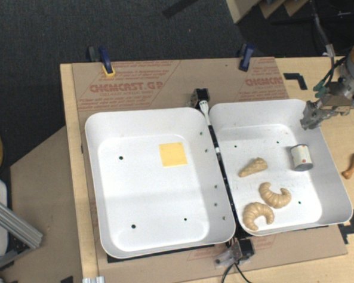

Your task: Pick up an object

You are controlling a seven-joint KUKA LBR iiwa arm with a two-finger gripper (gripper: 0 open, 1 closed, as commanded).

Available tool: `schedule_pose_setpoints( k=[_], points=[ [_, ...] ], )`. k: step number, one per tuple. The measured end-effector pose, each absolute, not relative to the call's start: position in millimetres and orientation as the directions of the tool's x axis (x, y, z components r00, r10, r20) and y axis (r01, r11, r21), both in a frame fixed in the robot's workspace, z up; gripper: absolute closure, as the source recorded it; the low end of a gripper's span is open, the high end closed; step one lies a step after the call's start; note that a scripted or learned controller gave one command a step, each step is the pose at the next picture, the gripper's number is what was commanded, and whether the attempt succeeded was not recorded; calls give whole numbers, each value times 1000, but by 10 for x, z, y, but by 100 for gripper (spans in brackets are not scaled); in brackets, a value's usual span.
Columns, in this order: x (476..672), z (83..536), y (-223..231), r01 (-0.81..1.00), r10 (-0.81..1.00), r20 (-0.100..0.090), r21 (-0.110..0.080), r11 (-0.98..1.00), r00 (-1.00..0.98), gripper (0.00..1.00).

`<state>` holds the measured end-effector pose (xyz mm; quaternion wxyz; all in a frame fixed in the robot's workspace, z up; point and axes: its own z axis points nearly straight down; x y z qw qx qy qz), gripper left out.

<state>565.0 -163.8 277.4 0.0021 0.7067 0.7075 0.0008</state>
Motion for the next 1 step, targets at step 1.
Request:
schedule_pose_setpoints(
  k=[1],
  points=[
    [5927, 3736, -1142, 1000, 1000, -2, 14, 7, -7, 100]
  ],
)
